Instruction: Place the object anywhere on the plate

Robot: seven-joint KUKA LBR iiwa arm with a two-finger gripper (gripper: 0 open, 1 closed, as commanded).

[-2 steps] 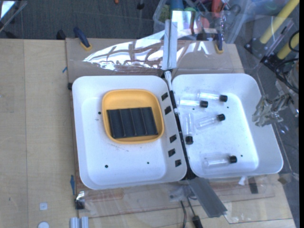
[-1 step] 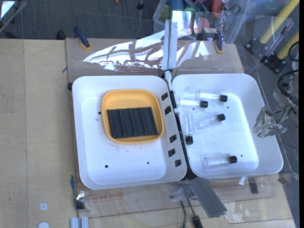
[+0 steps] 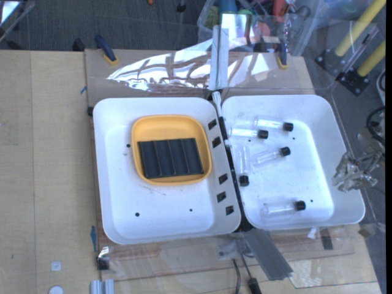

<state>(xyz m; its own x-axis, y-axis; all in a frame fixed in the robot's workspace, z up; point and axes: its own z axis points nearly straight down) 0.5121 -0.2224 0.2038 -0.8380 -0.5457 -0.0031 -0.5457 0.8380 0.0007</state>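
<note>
Vials [image 3: 282, 207], five; plate [image 3: 171, 127], one.

No text, label, brand, number or sign is legible on the bins, the plate or the vials.

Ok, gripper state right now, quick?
Gripper: cannot be told from this view. The black ridged block lies on the yellow plate in the left bin.
</note>
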